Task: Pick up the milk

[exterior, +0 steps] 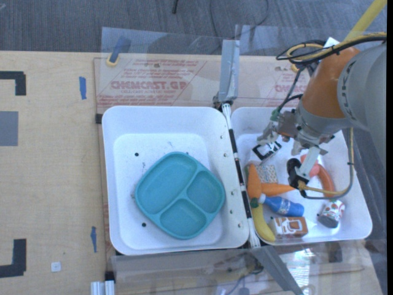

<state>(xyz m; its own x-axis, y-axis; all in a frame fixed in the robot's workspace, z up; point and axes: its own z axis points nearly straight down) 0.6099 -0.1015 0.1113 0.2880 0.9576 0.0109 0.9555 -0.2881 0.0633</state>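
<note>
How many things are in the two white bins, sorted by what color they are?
Teal: 1, the divided plate
Orange: 2, the carrot and the curved orange piece
Yellow: 1, the banana
Blue: 1, the bottle
Brown: 1, the milk carton
Red and white: 1, the can
Total: 7

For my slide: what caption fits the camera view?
Pincer above the right bin, milk untouched.

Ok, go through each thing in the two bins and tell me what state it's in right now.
Teal divided plate: flat in left bin, nothing on it.
Milk carton: lying on its side, right bin.
Blue bottle: on its side.
Banana: lying by divider.
Can: tipped over.
Gripper: above right bin.
</note>
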